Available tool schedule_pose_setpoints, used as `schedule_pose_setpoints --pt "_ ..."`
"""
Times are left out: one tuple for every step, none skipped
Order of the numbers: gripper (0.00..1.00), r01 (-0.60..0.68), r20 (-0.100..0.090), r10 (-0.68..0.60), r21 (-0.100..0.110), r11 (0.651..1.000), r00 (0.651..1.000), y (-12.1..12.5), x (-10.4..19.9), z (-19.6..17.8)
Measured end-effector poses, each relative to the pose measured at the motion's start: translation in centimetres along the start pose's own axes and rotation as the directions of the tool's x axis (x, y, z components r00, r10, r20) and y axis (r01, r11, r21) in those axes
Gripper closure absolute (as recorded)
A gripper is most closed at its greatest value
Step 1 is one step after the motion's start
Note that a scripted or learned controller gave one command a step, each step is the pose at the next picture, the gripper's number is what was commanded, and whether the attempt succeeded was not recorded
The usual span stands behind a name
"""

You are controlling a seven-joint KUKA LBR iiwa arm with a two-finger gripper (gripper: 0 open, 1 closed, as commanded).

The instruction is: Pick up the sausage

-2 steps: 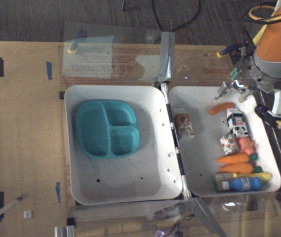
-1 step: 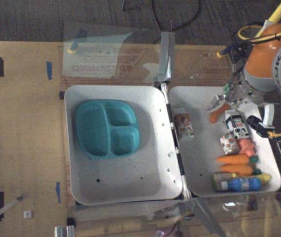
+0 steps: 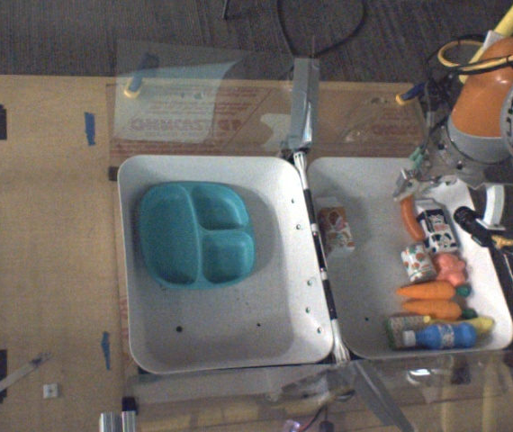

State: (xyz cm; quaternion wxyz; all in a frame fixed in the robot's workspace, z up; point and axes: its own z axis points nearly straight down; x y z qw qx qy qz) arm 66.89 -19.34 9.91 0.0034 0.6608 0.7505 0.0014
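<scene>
Bottle (image 3: 443, 335): nearest us, lying flat.
Gripper (image 3: 411, 185): poised above sausage (image 3: 409, 219) for our pick; grip state unclear.

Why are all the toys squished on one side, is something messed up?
Nothing looks spilled or broken. The toy food is just crowded along the right bin's far right side: sausage, two carrots, blue bottle. One small packet lies alone near the divider. The teal plate sits flat in the left bin.

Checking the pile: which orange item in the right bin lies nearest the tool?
The sausage, lying alone at the top just below the tool; both carrots lie lower in the pile.
</scene>
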Motion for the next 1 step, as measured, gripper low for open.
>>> schedule_pose_setpoints --pt "1.00 0.165 0.000 -0.165 0.000 0.986 0.986 0.51 3.77 -10.93"
